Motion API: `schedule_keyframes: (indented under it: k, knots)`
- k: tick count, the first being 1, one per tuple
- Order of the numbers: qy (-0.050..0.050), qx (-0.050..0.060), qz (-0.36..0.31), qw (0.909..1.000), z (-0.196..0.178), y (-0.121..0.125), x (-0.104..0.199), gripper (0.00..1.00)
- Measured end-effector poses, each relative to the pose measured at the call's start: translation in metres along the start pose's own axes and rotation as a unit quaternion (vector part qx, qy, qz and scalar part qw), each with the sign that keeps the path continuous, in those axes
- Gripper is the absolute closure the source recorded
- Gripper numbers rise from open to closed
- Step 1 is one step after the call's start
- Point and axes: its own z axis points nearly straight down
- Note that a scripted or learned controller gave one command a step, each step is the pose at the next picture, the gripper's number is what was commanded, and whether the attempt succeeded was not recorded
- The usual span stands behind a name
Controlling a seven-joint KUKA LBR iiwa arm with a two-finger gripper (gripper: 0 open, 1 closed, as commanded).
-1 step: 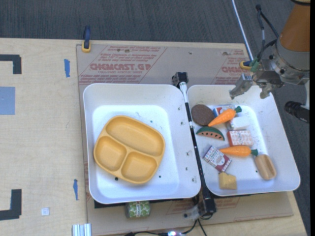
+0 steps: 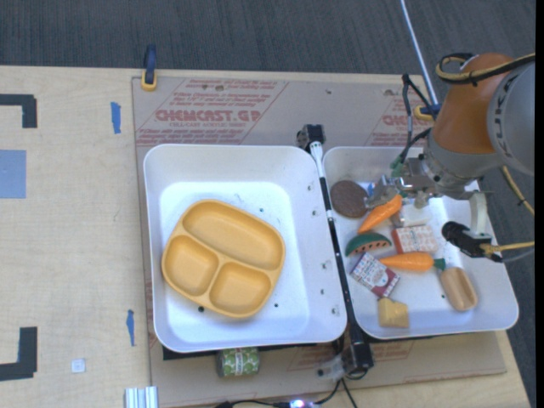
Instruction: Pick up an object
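Carrot (image 2: 381, 212) lies upper left in the right bin (image 2: 501, 317), just under my tool (image 2: 406, 185); whether the tool is open or closed I can't tell. I'd descend centred, squeezing across its narrow width.

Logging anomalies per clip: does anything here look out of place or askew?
One thing: a green can lies on its side on the bench, outside the left bin, against its near edge. The yellow divided plate sits at a slant in that bin. The toy food is all in the right bin.
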Motion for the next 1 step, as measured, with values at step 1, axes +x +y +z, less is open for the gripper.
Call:
schedule_keyframes:
  k: [1]
  knots:
    - [-0.005, -0.009, 0.0, 0.9999, 0.0157, -0.0038, 0.0162, 0.0]
